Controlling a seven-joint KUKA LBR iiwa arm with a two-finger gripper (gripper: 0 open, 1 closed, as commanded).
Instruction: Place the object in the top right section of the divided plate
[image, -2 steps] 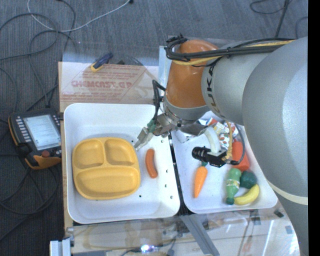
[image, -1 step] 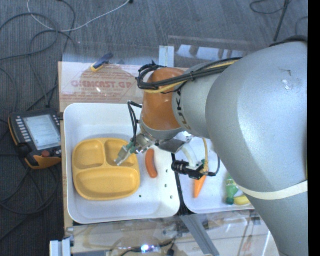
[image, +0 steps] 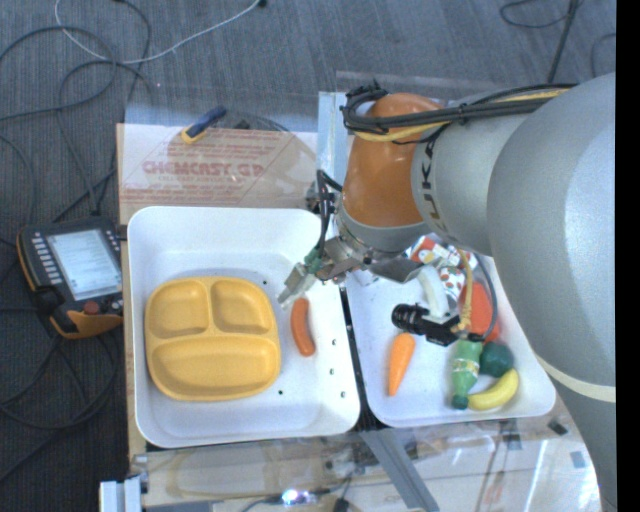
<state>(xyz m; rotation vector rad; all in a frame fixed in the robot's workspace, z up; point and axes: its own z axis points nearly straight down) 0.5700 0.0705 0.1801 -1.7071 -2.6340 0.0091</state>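
While reaching into the left white bin (image: 200, 225), held the claw (image: 296, 284) just beside the yellow divided plate's (image: 212, 337) upper right corner; could not tell whether open or closed. Saw the orange sausage (image: 302, 328) lying on the bin floor just right of the plate, near the claw, outside every section.

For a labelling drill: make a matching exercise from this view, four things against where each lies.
Things:
1. divided plate
2. sausage
3. carrot
4. banana

Places:
A. right bin, near its left wall
B. left bin floor, just right of the plate
C. right bin, front right corner
D. left bin, left of centre

Pairs: 1-D, 2-B, 3-A, 4-C
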